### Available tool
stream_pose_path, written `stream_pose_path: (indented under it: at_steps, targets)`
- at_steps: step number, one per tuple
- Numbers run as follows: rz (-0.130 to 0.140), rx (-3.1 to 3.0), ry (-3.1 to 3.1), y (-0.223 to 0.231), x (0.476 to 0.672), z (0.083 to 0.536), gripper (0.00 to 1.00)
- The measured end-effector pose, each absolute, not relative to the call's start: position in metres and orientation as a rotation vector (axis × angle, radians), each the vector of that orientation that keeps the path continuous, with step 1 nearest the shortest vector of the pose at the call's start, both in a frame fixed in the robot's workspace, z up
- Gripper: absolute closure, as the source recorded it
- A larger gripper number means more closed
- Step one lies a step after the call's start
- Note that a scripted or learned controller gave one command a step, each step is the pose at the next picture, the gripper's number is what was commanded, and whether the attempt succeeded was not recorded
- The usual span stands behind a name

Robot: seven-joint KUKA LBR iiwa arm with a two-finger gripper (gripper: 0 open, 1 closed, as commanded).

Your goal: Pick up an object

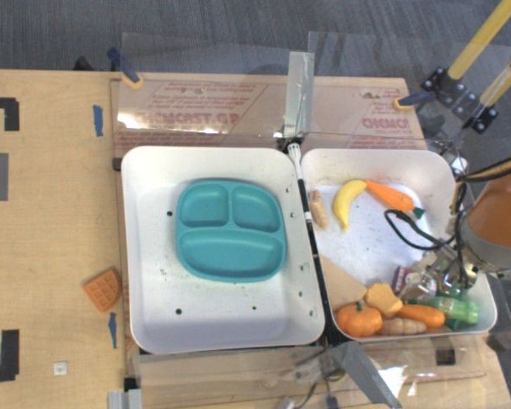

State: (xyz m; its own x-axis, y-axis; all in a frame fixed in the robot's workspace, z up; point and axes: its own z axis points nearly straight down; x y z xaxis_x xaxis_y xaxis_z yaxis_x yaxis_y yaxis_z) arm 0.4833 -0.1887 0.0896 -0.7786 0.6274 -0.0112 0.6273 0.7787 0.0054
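Far left, outside the bins: small orange waffle-like toy (pixel 102 289) lying on the wooden bench (pixel 43 228), well out of the working area.

Left bin (pixel 145 313): teal divided plate (pixel 232 230) lying flat near the middle, three compartments up, nothing in them. Probably meant as a drop-off surface.

Divider between bins, then right bin (pixel 366 164): small tan piece (pixel 318 210) against the left wall, banana (pixel 348 201) just beside it, carrot (pixel 390 196) touching the banana's upper end. Black cable loop (pixel 404 228) draped over the bin floor toward the wrist.

Lower right corner of that bin, clustered: orange pumpkin-like fruit (pixel 359 318), tan block (pixel 381 297) leaning on it, second carrot (pixel 422 315), green item (pixel 451 310) at the far right. Crowding likely from the bin's sloped walls.

Gripper (pixel 439 279) low over this cluster, arm's orange band at the frame's right edge. Fingers lost in clutter; open or closed cannot be told, nothing visibly held. Likely target: something in the corner pile. Pick not yet confirmed.
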Motion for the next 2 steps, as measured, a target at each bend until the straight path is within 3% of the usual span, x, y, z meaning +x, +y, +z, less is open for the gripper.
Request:
stream_pose_path:
  at_steps: [1, 2]
  targets:
    - [0.002, 1.041, 2.952, -0.189, 0.483, 0.089, 0.00]
    - [-0.003, 0.325, 3.116, -0.224, 0.494, 0.128, 0.00]
